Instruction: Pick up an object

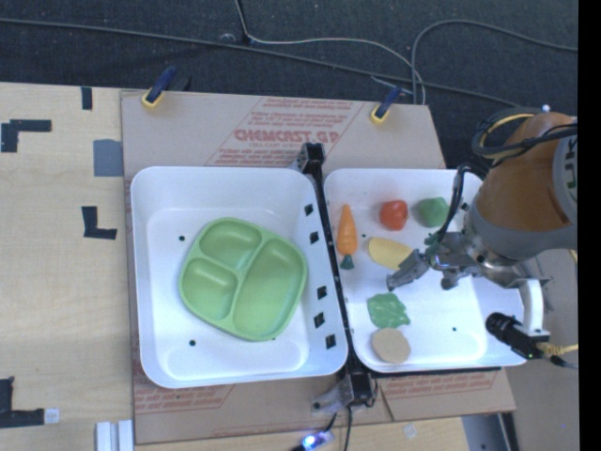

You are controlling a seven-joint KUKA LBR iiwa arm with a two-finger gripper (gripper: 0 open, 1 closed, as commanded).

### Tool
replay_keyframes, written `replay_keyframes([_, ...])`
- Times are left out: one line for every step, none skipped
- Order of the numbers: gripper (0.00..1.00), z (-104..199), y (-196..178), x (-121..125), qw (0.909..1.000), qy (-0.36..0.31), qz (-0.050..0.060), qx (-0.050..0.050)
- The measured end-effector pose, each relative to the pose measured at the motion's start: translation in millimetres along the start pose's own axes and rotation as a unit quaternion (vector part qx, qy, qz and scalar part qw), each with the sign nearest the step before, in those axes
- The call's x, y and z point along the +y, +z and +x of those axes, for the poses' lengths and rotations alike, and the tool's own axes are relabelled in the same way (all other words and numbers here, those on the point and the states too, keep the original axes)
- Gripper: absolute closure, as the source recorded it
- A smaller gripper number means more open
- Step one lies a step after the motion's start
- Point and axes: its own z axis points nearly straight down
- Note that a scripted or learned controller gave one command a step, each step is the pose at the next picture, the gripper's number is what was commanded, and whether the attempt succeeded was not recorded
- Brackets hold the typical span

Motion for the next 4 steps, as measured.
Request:
replay_keyframes([0.0,0.2,-5.5,3.0,1.0,-0.002,-0.006,-0.001])
replay_keyframes([0.0,4.2,58.4,3.3,1.0,-0.002,-0.003,0.0])
replay_keyframes([0.0,4.3,106.7,3.7,1.0,-0.002,-0.007,-0.002])
replay_keyframes([1.0,4.1,93.8,4.4,1.0,-0.002,-0.008,-0.002])
